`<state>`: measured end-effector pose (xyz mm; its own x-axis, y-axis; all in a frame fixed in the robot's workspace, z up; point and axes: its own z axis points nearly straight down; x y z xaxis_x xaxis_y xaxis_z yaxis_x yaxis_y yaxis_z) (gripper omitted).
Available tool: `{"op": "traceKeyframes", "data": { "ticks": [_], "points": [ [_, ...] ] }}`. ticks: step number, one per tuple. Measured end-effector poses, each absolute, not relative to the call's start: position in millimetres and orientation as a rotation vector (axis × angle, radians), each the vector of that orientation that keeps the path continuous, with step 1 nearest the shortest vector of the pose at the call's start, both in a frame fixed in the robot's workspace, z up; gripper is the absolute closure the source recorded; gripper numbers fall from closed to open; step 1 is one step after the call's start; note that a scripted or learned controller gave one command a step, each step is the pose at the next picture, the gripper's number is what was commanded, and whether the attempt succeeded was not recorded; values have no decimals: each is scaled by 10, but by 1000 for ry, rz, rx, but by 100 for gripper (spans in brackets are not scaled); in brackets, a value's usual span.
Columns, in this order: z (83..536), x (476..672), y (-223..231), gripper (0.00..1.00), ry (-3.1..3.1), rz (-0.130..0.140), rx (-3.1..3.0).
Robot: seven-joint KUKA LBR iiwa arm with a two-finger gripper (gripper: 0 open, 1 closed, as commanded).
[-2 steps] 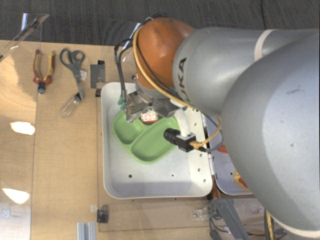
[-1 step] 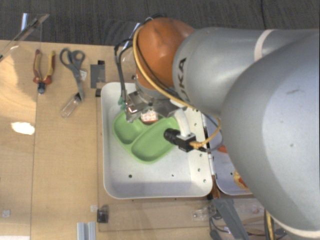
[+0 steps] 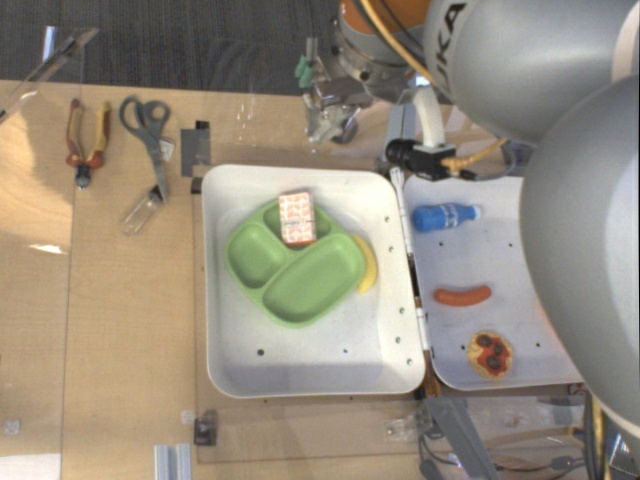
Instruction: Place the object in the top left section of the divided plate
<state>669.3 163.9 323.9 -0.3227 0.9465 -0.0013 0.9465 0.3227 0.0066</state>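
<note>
The hand hangs above the tabletop just past the left bin's far rim; I cannot tell how it is set, and nothing shows in it. One small patterned box lies on the one green divided plate, in the section at twelve o'clock. A yellow piece peeks out at the plate's three o'clock. The right bin holds one blue bottle, one sausage and one pizza slice. The arm reads "KU".
</note>
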Motion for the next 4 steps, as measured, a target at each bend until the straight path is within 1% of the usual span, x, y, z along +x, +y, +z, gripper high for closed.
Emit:
{"op": "traceKeyframes", "data": {
  "ticks": [1,2,3,4],
  "points": [
    [3347,6692,1667,100,2558,9,1810],
    [2979,6134,1981,100,2670,5,1650],
    [2979,6134,1981,0,2670,5,1650],
    [2979,6134,1981,0,2670,5,1650]
  ]
}}
